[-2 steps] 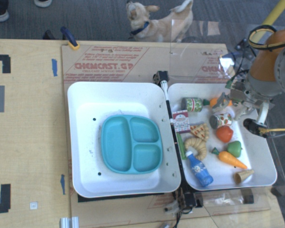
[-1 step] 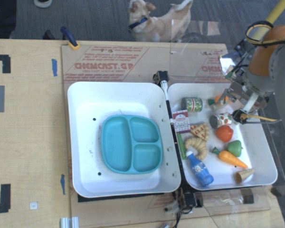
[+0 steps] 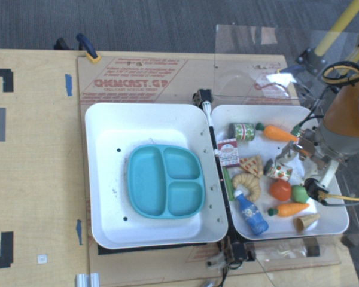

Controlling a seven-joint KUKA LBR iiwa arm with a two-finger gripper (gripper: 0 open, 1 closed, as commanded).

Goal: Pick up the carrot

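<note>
Two carrots lie in the right bin (image 3: 341, 220). One orange carrot (image 3: 279, 133) with a green top rests near the bin's far wall, pointing right. The other carrot (image 3: 291, 209) lies near the front, beside a red tomato (image 3: 280, 189) and a green lime (image 3: 300, 194). My gripper (image 3: 290, 152) reaches in from the right and hangs just in front of the far carrot's right end, above a small white cup (image 3: 280, 172). Nothing shows as held in it.
The right bin also holds a green can (image 3: 244, 131), a red-and-white carton (image 3: 228, 153), a pizza slice (image 3: 251, 164), a croissant (image 3: 247, 182), a blue bottle (image 3: 252, 214) and an ice-cream cone (image 3: 307, 221). The left bin (image 3: 102, 160) bears a teal divided plate (image 3: 166, 181).
</note>
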